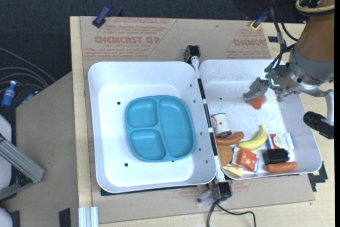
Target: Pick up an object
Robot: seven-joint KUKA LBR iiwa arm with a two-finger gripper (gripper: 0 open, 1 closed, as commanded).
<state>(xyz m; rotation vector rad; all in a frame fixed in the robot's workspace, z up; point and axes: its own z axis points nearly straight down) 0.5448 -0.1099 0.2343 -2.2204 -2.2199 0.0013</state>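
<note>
My gripper (256, 94) hangs over the upper middle of the right bin (234, 74), reaching in from the right. A small red object (257, 103) shows right at its tip, partly hidden by it; whether it is gripped or lying on the bin floor is unclear. Lower in the same bin lie a yellow banana (254, 138), a red-brown sausage (229, 139), a small white can (221, 124), a red packet (247, 159), a black block (276, 156) and a second sausage (281, 167).
The left bin (106, 87) holds a blue divided plate (159, 127). A black divider rail (204, 109) runs between the bins. A tan cracker (226, 154) and a white-and-red packet (281, 141) crowd the right bin's front.
</note>
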